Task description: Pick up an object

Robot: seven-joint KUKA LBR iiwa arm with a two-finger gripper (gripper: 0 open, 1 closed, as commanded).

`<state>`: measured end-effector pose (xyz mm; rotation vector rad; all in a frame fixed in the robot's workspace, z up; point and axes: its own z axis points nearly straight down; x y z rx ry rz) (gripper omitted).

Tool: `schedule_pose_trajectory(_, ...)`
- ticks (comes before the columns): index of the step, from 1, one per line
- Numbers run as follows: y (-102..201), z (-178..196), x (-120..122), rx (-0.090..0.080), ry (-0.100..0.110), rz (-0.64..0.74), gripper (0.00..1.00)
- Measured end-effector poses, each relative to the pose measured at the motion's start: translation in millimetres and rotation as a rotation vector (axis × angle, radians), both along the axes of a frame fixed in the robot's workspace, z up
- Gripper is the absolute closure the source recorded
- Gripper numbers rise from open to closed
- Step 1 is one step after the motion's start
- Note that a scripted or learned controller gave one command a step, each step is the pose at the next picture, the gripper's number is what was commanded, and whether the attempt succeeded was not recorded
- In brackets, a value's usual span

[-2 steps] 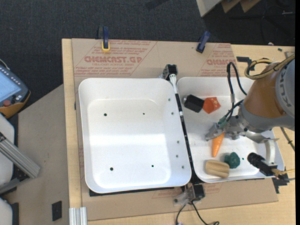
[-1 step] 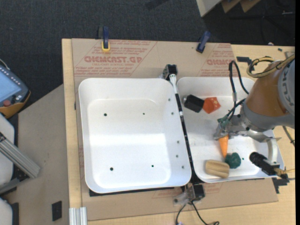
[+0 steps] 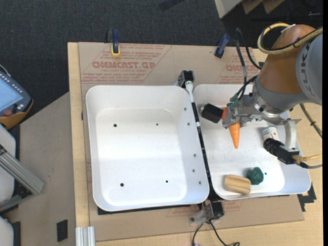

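Claw [image 3: 237, 121] over right bin [image 3: 220, 178], orange carrot [image 3: 234, 135] hanging point-down from its fingers.
Carrot's top is pinched in the claw, in the bin's far middle. One black block [image 3: 210, 113] just left of the claw; one tan cylinder [image 3: 237, 184] and one green lump [image 3: 254, 175] together at the near edge. Two bins; left bin [image 3: 138, 147] bare.

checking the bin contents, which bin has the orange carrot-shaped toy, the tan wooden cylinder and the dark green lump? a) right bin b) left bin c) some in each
a, the orange carrot-shaped toy, tan wooden cylinder and dark green lump all lie in the right bin.
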<state>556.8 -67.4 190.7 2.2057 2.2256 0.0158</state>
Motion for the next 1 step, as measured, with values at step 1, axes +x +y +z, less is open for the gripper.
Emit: schedule_pose_trajectory(1, 58.1, -6.4, -49.7, 0.003, 0.019, -0.003, 1.0)
